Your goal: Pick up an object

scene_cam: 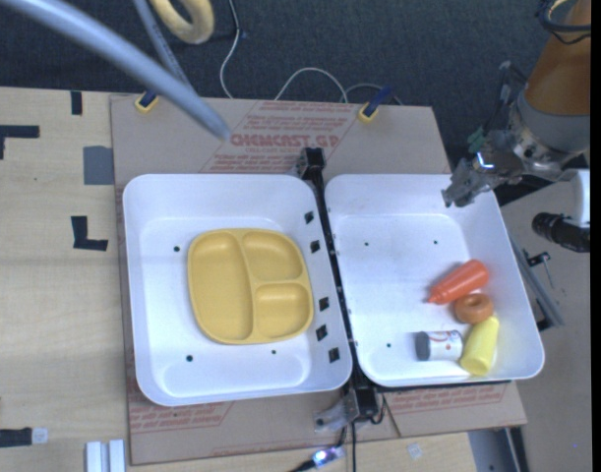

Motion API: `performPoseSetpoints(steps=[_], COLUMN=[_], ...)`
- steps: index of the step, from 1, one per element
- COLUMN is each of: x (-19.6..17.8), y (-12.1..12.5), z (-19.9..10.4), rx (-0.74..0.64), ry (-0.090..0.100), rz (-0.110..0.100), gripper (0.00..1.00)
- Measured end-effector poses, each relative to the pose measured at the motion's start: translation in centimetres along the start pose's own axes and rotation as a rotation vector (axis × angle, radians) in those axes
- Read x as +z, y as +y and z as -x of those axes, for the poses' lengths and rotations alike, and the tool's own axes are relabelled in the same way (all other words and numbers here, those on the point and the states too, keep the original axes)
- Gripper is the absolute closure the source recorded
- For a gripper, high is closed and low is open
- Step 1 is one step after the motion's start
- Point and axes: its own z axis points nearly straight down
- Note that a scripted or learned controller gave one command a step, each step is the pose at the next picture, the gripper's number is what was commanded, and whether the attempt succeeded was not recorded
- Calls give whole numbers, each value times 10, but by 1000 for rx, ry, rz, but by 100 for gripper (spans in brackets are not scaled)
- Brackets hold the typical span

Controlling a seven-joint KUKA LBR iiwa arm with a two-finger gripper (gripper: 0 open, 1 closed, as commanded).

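In the right bin (398,214), near its front right corner, lie an orange carrot (458,280), a brown ring-shaped doughnut (474,309), a yellow bottle-like piece (481,346) and a small white tube with a dark cap (438,344). They sit close together, the doughnut touching the yellow piece. My gripper (461,190) hangs over the right bin's far right rim, well behind the carrot. Nothing shows between its fingers.
The left bin (152,214) holds a yellow divided plate (249,285). A row of black clips (325,293) marks the seam between the bins. A grey pole (103,37) crosses the upper left. The arm's orange band (564,77) stands at the upper right.
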Motion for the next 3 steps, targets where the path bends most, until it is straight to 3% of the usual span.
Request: performPoseSetpoints(steps=[2,3], x=[20,27], y=[-43,-49], z=[-108,-153], rx=[-4,-2], ry=[2,1], rz=[-6,-6], gripper=[100,100])
